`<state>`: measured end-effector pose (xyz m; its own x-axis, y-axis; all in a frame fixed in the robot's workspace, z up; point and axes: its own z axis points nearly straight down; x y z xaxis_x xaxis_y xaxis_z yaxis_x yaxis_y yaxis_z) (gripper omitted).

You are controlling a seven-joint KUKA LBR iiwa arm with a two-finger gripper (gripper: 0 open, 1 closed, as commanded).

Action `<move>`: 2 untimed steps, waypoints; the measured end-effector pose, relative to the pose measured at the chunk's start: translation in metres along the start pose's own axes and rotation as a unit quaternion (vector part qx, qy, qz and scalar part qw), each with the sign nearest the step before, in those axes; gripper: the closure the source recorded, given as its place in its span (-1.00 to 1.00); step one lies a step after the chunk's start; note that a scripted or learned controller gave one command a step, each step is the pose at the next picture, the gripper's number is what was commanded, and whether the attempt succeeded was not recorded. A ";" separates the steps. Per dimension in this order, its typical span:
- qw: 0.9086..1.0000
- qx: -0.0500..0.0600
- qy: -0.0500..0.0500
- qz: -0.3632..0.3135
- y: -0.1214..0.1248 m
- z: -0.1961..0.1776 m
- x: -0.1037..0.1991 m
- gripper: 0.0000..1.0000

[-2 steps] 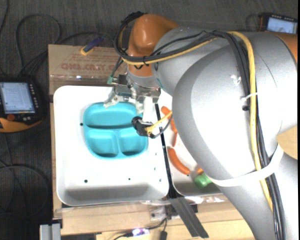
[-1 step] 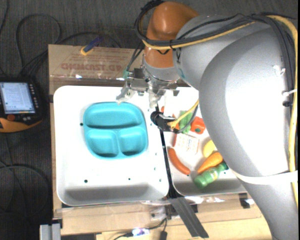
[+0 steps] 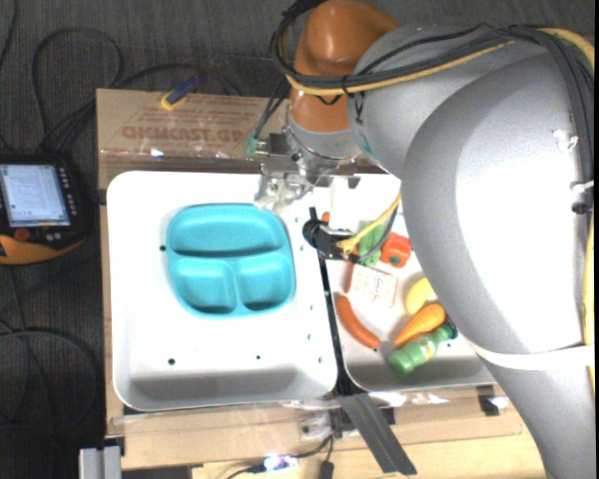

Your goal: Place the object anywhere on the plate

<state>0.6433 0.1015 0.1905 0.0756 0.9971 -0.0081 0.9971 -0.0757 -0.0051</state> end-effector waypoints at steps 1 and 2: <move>0.996 0.000 0.003 0.087 -0.056 -0.001 0.036 1.00; 1.000 0.000 0.003 0.011 -0.102 0.009 -0.020 1.00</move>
<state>0.5403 0.0890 0.1820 0.0979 0.9952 -0.0016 0.9952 -0.0979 -0.0058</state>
